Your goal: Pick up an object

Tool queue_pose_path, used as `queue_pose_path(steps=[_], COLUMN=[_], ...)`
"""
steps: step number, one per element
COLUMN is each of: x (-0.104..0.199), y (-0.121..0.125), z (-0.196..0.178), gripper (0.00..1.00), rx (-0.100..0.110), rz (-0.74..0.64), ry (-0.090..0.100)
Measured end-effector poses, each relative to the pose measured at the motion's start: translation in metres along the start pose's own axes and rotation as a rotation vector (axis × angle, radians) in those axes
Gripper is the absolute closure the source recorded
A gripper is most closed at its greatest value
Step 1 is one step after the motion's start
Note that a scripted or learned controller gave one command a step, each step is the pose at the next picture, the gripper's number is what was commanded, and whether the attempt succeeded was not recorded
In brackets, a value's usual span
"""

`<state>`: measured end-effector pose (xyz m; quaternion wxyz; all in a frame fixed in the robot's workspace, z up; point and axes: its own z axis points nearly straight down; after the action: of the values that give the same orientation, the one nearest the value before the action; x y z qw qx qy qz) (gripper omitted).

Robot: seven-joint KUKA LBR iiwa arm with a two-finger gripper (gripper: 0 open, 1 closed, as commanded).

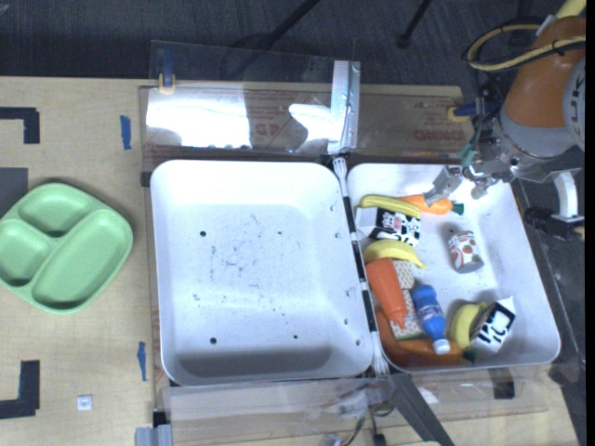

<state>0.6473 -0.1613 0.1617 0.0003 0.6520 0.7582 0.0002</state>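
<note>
Up at the far right, the grey arm (pixel 544 91) with its orange band leans in over the far edge of the right bin (pixel 530 240). Its gripper (pixel 465 182) hangs just above the bin's far part, fingers (pixel 450 182) spread apart with nothing between them. One finger tip sits close to an orange carrot-like piece (pixel 429 203), which lies just to the left of it; whether they touch is hard to tell.

Most of the objects crowd the left and near parts of the right bin. A yellow banana (pixel 386 203) lies at the far left, beside the orange piece. Just nearer is a small black-and-white patterned box (pixel 398 223), and nearer again a second banana (pixel 392 252). An orange bottle (pixel 389 295) lies lengthwise along the left wall, with a blue bottle (pixel 429 316) just to its right. At the near right, a yellow curved piece (pixel 463 321) rests against a black-and-white block (pixel 496 325). A small white can with red marks (pixel 464 250) stands apart towards the middle right.

The left bin (pixel 186 193) is white, with faint scuffs on its floor. Well to the left of it, on the wooden bench (pixel 84 119), sits a green divided plate (pixel 60 246). A clear plastic sheet (pixel 251 100) lies on the bench on the far side of the left bin.
</note>
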Motion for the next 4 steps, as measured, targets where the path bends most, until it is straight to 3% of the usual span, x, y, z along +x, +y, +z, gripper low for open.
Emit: queue_pose_path(steps=[1,2,3,4], x=[0.003,-0.021,-0.017,-0.017], y=[-0.04,0.018,0.018,0.017], z=[0.009,0.06,0.074,0.065], gripper=[0.0,0.0,0.0,1.0], rx=[0.0,-0.001,0.0,0.003], rz=[-0.074,-0.09,-0.111,-0.114], ry=[0.001,-0.001,-0.002,-0.003])
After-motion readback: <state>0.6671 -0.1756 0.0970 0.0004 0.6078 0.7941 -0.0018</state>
